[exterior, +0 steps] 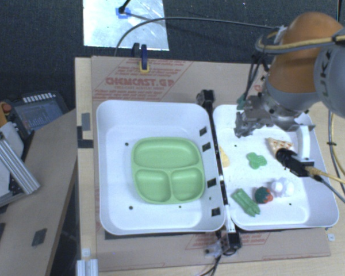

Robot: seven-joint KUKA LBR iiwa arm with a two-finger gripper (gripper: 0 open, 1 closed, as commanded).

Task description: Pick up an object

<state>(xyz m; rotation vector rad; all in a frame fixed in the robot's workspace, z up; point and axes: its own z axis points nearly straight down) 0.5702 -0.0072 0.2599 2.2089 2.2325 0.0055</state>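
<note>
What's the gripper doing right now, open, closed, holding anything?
Grey two-finger gripper: above the far left part of the right shallow white bin; open or closed cannot be told; nothing seen held.

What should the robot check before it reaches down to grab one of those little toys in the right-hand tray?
1. Gripper is over the right bin: ok.
2. A target lies directly below it: not ok; the green piece sits lower in the view.
3. Fingers open: cannot tell.
4. Nothing carried already: cannot tell.
5. Green piece stands apart from the pizza slice: ok.
6. Green divided plate is out of the way in the left bin: ok.
</note>
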